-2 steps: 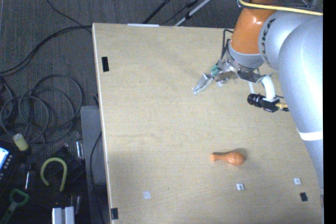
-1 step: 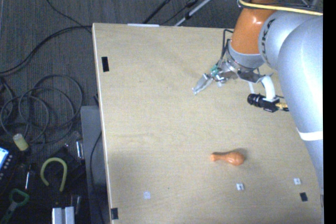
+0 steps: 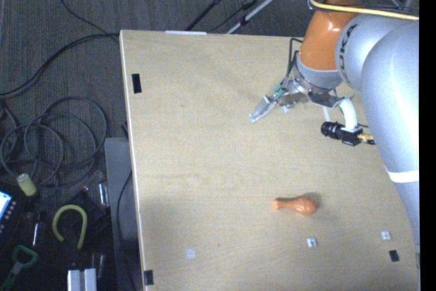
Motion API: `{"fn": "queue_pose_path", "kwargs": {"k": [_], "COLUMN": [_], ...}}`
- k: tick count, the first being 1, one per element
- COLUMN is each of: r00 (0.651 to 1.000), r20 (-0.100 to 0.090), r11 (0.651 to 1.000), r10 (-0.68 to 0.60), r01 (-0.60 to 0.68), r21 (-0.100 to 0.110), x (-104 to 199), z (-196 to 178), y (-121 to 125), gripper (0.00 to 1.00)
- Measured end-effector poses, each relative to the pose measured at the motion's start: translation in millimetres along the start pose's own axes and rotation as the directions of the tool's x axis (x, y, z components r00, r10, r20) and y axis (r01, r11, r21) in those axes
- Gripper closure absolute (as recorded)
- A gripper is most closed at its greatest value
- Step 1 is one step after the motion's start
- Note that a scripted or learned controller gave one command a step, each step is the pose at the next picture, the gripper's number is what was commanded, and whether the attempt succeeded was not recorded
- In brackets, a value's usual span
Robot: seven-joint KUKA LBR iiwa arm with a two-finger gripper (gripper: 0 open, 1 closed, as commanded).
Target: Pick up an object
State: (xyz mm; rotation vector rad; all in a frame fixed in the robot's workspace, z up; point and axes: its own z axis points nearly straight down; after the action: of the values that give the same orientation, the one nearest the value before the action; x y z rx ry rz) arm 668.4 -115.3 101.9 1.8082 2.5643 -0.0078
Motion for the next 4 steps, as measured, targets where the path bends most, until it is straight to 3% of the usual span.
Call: {"fn": "queue_pose_path", "kwargs": {"k": [2, 3, 4], "r00": [1.0, 0.948, 0.948], "r20": [0.0, -0.005, -0.006], "r11": [1.0, 0.948, 0.948], "r10": [0.0, -0.319, -0.319], "r01": [0.0, 0.319, 0.319], "r21": [0.0, -0.003, -0.006], "x": [0.0, 14.3, 15.4], "z": [0.0, 18.2, 8.8], "y": [0.0, 4.9, 5.9], "gripper": [0.0, 0.0, 1.0]}}
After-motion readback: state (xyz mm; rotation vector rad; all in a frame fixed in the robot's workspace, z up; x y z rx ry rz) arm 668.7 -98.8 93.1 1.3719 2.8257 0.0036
